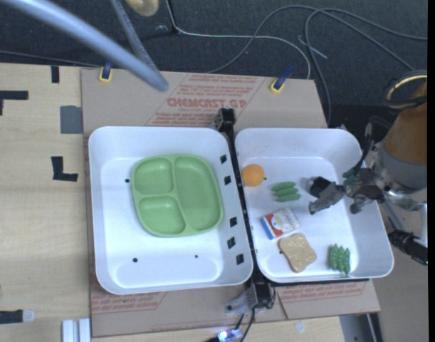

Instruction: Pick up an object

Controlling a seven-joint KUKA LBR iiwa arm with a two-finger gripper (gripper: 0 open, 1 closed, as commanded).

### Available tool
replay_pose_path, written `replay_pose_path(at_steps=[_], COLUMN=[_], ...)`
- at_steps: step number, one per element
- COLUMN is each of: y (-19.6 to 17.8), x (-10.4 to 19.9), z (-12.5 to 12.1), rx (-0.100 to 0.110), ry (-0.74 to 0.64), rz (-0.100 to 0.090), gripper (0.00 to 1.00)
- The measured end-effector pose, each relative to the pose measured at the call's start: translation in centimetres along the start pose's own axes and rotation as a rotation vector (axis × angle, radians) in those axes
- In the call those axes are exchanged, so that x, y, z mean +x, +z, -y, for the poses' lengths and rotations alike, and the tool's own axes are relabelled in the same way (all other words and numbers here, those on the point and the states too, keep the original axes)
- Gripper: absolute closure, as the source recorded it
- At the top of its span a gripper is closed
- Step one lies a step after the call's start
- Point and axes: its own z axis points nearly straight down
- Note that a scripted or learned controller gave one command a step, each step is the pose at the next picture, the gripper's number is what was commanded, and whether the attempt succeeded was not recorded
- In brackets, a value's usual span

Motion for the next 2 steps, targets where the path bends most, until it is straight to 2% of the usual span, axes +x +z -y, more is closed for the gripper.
replay_pose_path(at_steps=[1, 2], y=[-0.7, 5.6], x=[0.0, -0.5], z=[-0.3, -0.4], rx=[-0.013, -0.008], ry=[-0.004, -0.003], rz=[0.003, 0.002], gripper=[0.0, 0.0])
